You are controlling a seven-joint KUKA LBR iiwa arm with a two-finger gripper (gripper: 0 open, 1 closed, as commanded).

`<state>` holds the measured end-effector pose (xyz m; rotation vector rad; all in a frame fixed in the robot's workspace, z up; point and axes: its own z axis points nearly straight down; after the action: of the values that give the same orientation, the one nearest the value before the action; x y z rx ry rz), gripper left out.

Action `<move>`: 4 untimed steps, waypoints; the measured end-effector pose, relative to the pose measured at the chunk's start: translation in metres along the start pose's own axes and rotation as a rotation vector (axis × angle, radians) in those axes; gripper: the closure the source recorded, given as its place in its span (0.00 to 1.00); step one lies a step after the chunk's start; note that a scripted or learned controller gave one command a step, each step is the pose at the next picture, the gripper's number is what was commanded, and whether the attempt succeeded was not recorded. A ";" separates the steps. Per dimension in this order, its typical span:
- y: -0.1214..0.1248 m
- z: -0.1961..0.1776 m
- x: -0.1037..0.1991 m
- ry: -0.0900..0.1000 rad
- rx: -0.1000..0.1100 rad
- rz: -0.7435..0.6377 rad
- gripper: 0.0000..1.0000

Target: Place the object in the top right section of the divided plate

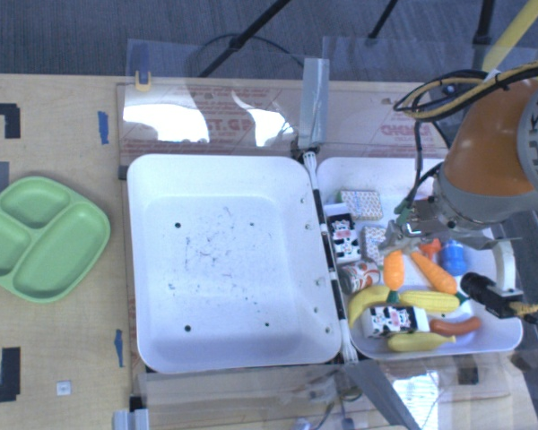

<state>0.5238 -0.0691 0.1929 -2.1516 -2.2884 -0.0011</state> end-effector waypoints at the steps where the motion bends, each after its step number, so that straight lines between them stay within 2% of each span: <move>1: 0.035 0.009 0.039 -0.001 -0.001 -0.160 1.00; 2: 0.093 0.008 0.055 -0.002 -0.002 -0.388 1.00; 3: 0.088 0.027 0.098 -0.022 -0.018 -0.282 1.00; 4: 0.026 0.009 0.151 0.000 0.002 -0.265 1.00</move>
<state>0.5407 0.0829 0.1843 -1.8302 -2.5514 0.0011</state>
